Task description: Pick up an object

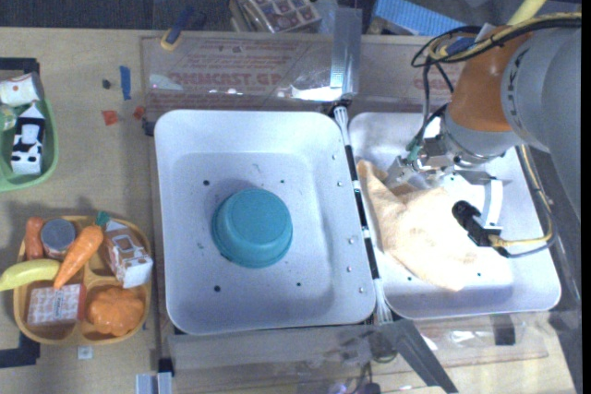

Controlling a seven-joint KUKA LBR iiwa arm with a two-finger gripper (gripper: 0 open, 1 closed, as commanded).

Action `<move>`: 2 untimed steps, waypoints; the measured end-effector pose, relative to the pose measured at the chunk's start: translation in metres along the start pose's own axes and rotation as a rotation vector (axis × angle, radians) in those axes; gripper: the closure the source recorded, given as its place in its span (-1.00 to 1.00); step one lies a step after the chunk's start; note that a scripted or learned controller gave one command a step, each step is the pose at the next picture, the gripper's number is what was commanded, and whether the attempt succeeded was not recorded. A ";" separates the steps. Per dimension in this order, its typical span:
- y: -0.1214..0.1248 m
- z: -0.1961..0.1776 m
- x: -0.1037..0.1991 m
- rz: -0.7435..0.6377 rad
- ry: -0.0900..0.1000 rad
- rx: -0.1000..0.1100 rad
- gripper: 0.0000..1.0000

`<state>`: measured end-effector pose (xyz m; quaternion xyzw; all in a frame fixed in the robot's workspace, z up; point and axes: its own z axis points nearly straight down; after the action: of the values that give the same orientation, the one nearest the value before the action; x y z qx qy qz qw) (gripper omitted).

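I see two white bins: the left bin (pixel 185 152) and the right bin (pixel 536 291) both look like smooth, matt plastic. The teal bowl (pixel 253 226) reads as smooth plastic with a slight sheen. The tan cloth (pixel 429 235) is soft, matt fabric, creased and folded. The arm (pixel 545 97) has a smooth grey casing with a glossy orange band. The bench (pixel 83 88) looks like pale, matt wood.
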<state>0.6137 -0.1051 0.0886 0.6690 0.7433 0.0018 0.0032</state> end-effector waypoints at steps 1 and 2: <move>-0.019 -0.087 -0.046 0.049 0.000 0.005 -1.00; -0.023 -0.001 -0.015 -0.062 -0.001 -0.003 -1.00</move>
<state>0.5922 -0.1220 0.0894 0.6457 0.7636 0.0025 0.0046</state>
